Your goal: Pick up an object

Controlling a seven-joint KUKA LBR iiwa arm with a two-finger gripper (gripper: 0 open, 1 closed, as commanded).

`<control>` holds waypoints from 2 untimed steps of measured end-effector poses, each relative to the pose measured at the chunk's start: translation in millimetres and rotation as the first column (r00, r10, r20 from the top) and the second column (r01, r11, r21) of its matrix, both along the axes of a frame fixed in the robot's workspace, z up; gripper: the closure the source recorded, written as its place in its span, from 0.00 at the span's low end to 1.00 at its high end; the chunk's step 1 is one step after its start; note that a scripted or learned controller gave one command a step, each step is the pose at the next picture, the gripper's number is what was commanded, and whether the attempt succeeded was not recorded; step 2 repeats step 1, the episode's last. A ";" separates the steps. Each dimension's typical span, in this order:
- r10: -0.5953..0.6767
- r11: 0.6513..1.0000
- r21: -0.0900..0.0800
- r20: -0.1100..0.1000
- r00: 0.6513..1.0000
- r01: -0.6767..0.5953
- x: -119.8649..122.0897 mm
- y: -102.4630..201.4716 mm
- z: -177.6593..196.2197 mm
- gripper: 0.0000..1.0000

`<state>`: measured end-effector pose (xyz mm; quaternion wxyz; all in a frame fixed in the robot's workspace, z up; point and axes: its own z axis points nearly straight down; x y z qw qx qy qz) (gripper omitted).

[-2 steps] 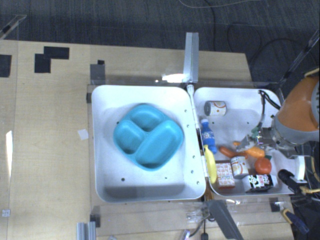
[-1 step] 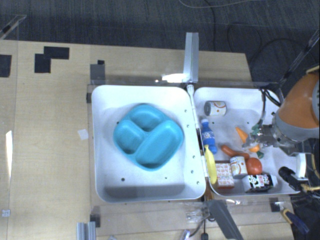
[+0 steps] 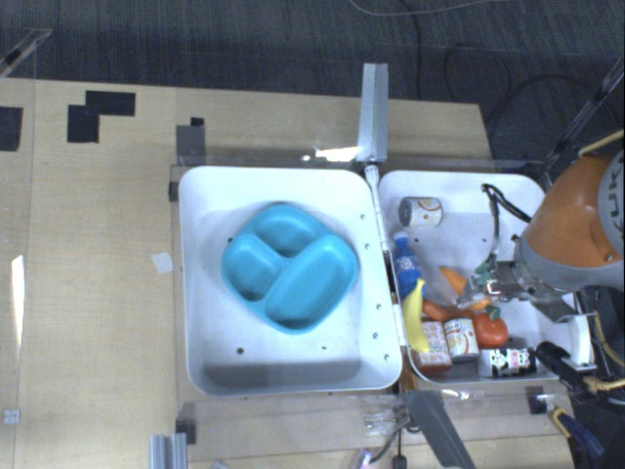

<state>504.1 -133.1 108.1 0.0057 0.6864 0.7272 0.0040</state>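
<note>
The end effector (image 3: pixel 491 286) hangs low in the right bin (image 3: pixel 459 189), just above the tomato (image 3: pixel 491 331) and beside the carrot (image 3: pixel 452 279), probably lining up a grab. Can't tell whether it's spread or pinching anything.

The bench (image 3: pixel 88 291) has a pale wood-grain top with black square markings (image 3: pixel 98 113) near its far left. Beyond its far edge lies dark grey carpet (image 3: pixel 195 27), crossed by a thin cable (image 3: pixel 459 3). A metal post (image 3: pixel 374 115) stands upright at the bench's far side.
</note>
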 end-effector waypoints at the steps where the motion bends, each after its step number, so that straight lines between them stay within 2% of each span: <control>1: -0.211 0.977 0.002 -0.009 0.977 0.211 55.5 55.3 131.6 1.00; 2: -0.211 0.977 0.002 -0.009 0.977 0.211 55.5 55.3 131.6 1.00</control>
